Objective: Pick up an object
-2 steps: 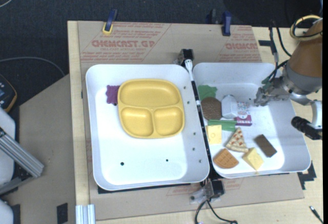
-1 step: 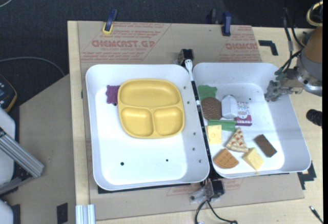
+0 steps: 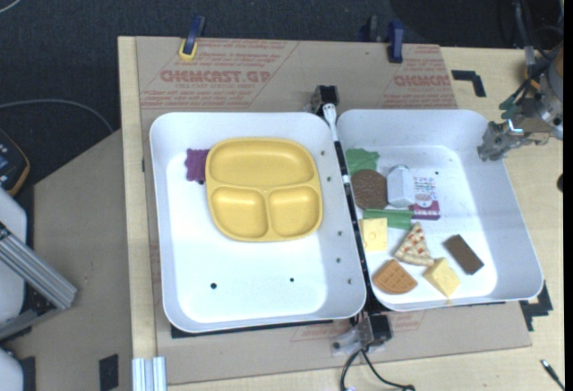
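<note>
One brown choc bar (image 3: pixel 464 254) — flat, rect.

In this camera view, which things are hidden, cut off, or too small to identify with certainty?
- Purple object in the left bin: the yellow tray covers most of it.
- Green piece in the right bin: the brown round piece overlaps it.
- Gripper at the right bin's far corner: too small and blurred to judge its state; the arm is cut off by the right edge.
- Print on the white packet: too small to read.
</note>
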Robot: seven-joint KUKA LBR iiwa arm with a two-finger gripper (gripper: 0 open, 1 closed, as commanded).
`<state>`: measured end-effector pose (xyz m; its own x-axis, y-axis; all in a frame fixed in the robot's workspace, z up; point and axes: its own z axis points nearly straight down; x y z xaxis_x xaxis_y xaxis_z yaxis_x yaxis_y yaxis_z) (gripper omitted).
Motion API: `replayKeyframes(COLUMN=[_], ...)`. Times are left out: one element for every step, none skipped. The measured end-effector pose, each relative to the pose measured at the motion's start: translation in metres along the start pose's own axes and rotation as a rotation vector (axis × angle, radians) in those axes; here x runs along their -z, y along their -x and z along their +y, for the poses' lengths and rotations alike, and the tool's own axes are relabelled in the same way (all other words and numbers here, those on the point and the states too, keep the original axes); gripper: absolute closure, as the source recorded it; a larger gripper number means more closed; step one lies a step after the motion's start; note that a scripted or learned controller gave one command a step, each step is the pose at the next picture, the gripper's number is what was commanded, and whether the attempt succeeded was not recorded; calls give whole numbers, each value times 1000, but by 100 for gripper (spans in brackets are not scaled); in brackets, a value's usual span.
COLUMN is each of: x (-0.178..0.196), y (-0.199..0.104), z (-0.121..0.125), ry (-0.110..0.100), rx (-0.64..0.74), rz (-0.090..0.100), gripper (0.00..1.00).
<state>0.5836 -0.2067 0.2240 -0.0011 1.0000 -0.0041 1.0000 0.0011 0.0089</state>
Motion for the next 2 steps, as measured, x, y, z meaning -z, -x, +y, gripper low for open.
replayKeyframes(x=[3,-8], y=[-45,-95], z=[7,19], ry=[-7,-11], rx=[4,5], rz=[5,6], gripper=[100,100])
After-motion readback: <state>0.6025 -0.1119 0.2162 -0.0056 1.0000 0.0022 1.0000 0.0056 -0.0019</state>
